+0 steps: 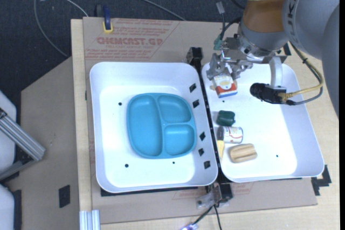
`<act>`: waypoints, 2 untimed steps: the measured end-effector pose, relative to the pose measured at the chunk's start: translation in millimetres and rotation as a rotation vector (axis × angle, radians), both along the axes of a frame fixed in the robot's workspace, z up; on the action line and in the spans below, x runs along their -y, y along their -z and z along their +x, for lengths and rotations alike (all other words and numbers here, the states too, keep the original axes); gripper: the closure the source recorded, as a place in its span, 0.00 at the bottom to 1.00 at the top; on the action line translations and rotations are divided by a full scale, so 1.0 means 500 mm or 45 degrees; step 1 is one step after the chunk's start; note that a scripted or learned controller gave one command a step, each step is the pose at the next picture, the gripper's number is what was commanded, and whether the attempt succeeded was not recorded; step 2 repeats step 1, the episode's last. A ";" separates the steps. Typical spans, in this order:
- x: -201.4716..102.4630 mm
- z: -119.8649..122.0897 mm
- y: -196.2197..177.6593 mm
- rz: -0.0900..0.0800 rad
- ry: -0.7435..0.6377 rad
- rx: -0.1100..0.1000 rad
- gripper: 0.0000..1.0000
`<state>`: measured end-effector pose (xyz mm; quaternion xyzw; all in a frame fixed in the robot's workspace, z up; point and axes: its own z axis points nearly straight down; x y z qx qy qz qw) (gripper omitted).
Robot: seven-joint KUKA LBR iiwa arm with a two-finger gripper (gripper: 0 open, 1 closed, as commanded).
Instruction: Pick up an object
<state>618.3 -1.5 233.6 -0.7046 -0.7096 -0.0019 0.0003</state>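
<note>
My gripper (224, 71) hangs over the far left corner of the right bin (280, 132). Directly under it, touching or nearly touching its tip, is a small white carton with red and blue print (225, 86). Whether the carton is gripped or just lies on the bin floor beneath is not clear from this angle. Further toward the front along the bin's left side lie a dark green block (226, 117), a small white and red can on its side (233, 134) and a tan bread roll (242, 153).
A blue divided plate (161, 125) lies in the middle of the left bin (108, 94). A thin yellow piece (220, 148) rests against the divider between the bins. A black fitting with a yellow cable (268, 92) hangs off the arm over the right bin.
</note>
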 end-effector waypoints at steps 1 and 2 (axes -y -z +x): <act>-0.111 0.009 0.020 -0.001 0.001 -0.003 1.00; -0.111 0.009 0.020 -0.001 0.001 -0.003 1.00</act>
